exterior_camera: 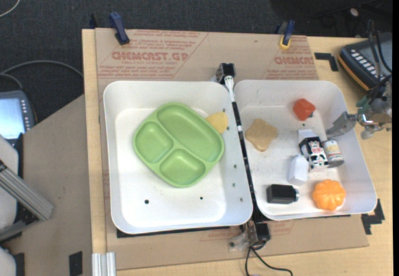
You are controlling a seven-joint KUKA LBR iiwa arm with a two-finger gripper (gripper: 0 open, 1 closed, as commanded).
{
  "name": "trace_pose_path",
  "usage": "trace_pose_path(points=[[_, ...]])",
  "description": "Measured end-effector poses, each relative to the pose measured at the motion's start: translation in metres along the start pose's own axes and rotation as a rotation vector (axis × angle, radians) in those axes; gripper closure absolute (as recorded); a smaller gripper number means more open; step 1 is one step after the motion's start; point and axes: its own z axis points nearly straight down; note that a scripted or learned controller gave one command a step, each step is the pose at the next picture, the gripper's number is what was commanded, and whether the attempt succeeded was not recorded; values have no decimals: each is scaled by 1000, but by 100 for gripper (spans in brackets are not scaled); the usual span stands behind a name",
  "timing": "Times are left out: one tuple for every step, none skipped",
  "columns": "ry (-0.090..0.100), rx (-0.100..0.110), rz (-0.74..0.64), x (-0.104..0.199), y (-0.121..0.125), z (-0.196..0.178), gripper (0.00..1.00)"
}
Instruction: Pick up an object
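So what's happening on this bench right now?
A robot arm reaches in from the right, its claw hanging at the right bin's edge with nothing visibly in it. That bin holds small items: a red piece, a tan piece, a black block and an orange pumpkin. The left bin holds a green divided tray.

Tray [178, 144] in left bin [118, 162], toys right

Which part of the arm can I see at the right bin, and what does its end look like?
A small grey metal piece with slim angled parts juts in over the right-hand shallow white bin's right rim, with dark cables above it. Too small to tell more.
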Motion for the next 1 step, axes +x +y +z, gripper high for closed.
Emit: trace_pose_path(points=[[2, 3, -1, 47, -38, -3, 0]])
